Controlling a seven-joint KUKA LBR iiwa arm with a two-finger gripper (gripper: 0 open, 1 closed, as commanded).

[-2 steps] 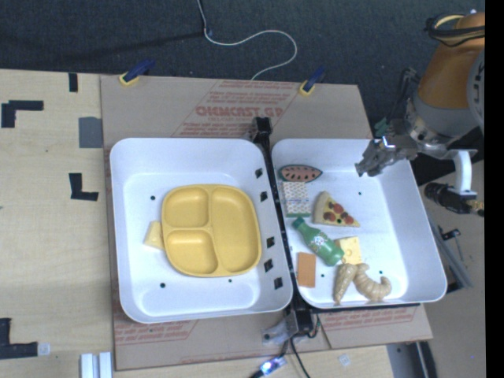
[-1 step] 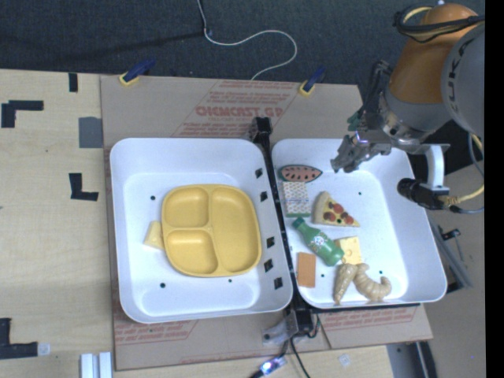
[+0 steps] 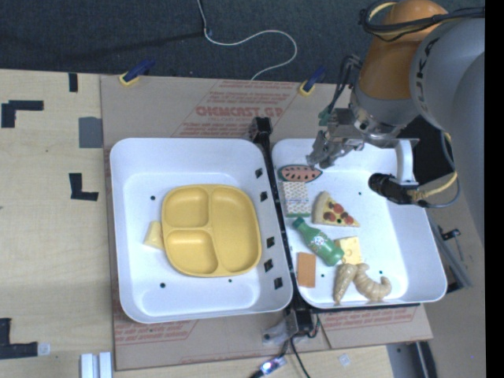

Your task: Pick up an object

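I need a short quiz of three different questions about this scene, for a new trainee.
1. True or false: the yellow divided plate lies in the left bin.
2. Which toy lies nearest the gripper? A. watermelon slice B. green bottle C. pizza slice
3. Fill in: the orange slab lies in the ___ bin.

Key: 1 true; 2 A; 3 right.
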